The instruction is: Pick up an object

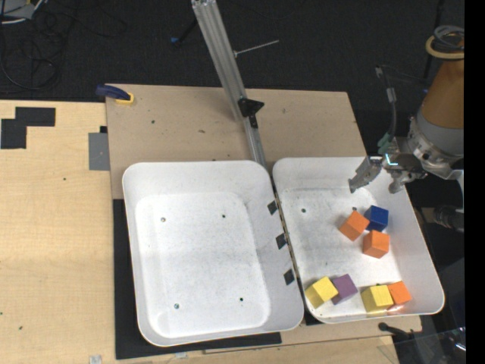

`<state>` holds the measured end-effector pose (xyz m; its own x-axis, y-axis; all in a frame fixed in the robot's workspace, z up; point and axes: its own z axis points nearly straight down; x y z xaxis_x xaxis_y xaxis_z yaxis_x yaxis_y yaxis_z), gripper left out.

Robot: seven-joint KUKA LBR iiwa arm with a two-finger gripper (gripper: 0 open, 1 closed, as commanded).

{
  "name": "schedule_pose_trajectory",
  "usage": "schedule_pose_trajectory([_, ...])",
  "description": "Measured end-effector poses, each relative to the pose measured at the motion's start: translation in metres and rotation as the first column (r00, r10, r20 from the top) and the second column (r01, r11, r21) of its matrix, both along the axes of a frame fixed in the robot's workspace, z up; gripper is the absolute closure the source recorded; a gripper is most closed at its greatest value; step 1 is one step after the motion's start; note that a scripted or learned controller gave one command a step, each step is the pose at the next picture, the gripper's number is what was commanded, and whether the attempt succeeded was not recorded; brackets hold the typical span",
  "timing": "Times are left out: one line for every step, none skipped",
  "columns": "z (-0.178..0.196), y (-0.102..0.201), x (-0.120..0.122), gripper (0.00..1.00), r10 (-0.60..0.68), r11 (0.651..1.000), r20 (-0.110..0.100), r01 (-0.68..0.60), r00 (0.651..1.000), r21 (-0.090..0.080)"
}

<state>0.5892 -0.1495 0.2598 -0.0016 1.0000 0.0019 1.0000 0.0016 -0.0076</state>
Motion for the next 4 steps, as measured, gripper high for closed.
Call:
schedule_pose_trajectory([0.002, 0.000, 0.001, 0.00, -0.001, 1.000, 0.005, 0.001, 1.000, -0.001])
schedule_pose_trajectory([-0.060, -0.007, 0.000, 0.00, -0.003, 1.000, -0.002, 0.003, 1.000, 0.000])
schedule_pose_trajectory([-0.116, 0.001, -0.010, 0.00, -0.001, 1.000, -0.002, 0.001, 1.000, 0.001])
schedule_pose_trajectory([-0.137, -0.002, -0.002, 0.00, -0.003, 1.000, 0.034, 0.004, 0.999, -0.011])
